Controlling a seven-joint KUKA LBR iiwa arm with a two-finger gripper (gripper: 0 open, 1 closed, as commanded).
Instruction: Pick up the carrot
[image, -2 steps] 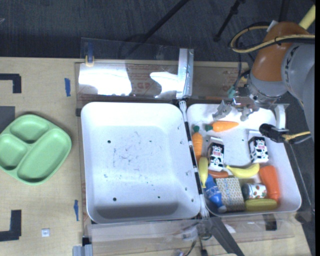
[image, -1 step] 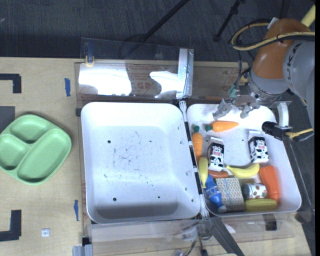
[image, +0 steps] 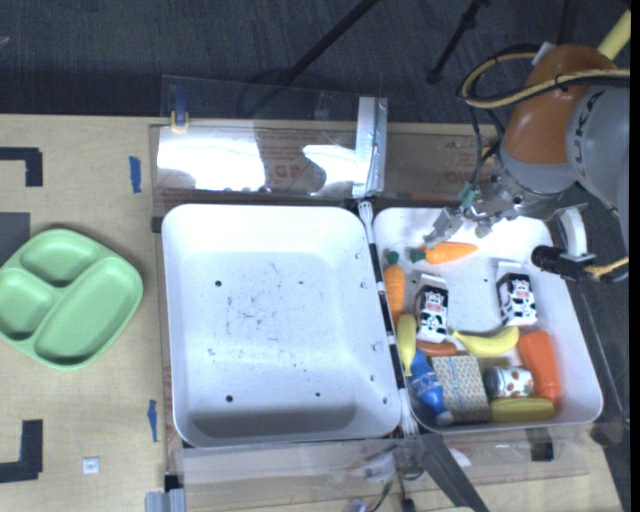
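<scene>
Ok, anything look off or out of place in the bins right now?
Nothing spilled or damaged. The right bin is just crowded: a banana lies across other items in a loose pile. One carrot lies apart near the back, close to the gripper; another hugs the left wall.

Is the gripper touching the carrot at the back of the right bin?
Cannot tell. In the camera view the gripper meets the left end of the carrot, but the slanted angle shows neither contact nor a gap.

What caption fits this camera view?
Gripper hovers at the carrot in the cluttered right bin.
</scene>
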